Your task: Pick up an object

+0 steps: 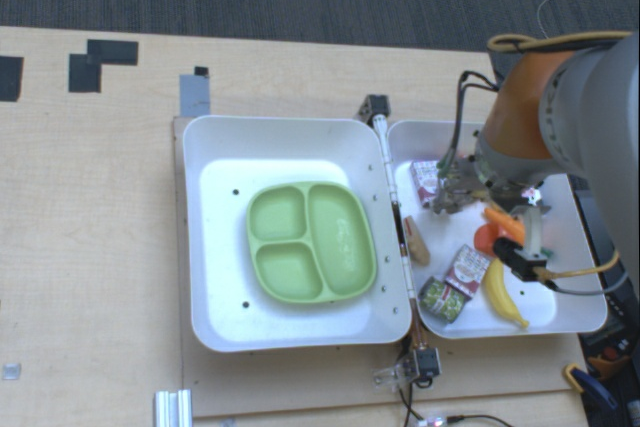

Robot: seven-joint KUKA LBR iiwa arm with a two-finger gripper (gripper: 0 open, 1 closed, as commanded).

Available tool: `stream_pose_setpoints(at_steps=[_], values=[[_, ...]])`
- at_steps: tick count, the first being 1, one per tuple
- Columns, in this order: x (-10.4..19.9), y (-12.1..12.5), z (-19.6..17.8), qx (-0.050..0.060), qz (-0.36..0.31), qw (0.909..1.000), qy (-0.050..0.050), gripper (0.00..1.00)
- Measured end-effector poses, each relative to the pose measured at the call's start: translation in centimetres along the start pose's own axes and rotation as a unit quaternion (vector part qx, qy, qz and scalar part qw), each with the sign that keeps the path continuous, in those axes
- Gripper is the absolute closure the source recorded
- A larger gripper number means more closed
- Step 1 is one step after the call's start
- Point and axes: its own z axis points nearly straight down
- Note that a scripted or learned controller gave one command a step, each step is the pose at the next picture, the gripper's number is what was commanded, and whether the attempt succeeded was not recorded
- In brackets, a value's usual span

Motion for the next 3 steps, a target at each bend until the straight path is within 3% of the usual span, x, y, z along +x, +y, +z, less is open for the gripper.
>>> stream_pose_setpoints(at_steps=[1,2,3], values=[[0.0,0.0,0.0,0.001,0.0,1.0,0.0,0.0],[-2.3,-7.0,0.6,0.005,0.004,1.0,0.0,0.0],[-2.2,-6.8,-0.5,0.003,0.003,1.0,0.001,1.0]])
